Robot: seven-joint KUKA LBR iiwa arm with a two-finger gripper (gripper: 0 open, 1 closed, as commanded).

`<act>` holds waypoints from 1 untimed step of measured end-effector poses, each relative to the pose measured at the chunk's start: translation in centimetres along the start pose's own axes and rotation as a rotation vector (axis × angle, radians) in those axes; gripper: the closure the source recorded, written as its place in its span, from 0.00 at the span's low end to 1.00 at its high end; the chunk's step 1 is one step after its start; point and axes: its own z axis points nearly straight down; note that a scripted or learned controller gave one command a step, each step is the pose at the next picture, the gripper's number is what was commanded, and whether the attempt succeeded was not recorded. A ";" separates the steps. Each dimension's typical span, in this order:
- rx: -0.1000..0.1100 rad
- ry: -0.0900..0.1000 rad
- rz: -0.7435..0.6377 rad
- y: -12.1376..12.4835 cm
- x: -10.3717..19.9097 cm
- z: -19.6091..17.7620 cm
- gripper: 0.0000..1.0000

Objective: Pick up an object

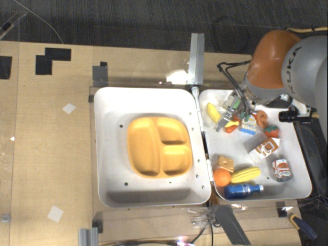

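The right bin (302, 181) holds several small toy foods. A yellow banana (213, 112) lies at its upper left, and my gripper (229, 118) hangs just right of it, low over a red and yellow piece (232, 126). An orange-red ring-shaped piece (261, 118), a small blue and white box (248, 127) and a red tomato-like piece (271, 131) lie to the gripper's right. Further forward are a brown and white carton (264, 148), a small can (281, 169), a cracker (224, 163), an orange (222, 178), a corn cob (245, 175) and a blue bottle (243, 190).
The left bin (107, 147) contains a yellow divided tray (159, 145). A metal post (196, 58) stands behind the wall between the bins. My arm's orange band (271, 58) and grey body overhang the right bin's back right corner.
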 end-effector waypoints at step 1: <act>0.007 0.018 0.110 3.5 0.8 -7.4 0.00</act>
